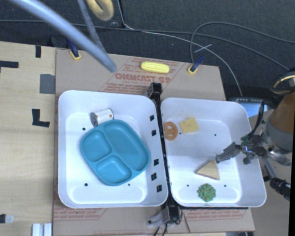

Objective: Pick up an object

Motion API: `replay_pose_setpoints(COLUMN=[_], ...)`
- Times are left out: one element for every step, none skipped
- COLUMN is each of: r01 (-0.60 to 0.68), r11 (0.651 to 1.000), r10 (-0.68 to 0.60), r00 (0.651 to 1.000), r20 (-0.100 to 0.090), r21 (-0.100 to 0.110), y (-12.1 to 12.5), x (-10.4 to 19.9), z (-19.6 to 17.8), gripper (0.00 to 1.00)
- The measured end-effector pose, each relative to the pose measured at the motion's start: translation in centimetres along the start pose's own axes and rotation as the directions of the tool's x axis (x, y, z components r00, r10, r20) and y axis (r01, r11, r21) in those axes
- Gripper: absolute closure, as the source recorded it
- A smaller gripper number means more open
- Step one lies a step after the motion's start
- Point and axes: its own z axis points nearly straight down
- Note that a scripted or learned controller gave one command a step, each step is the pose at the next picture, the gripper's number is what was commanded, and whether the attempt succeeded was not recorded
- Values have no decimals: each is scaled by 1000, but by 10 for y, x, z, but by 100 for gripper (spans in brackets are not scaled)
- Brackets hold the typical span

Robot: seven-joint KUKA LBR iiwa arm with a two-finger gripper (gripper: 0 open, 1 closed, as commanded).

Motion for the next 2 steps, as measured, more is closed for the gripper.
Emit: replay_pose_setpoints(r01=[5,5], r11=[1000,1000], r10=[-5,-5], r00=[1000,1000], r20=[3,3], r21=[-13,-9], y=[3,12], x=[1,-2], z=[-7,51], gripper=[0,0])
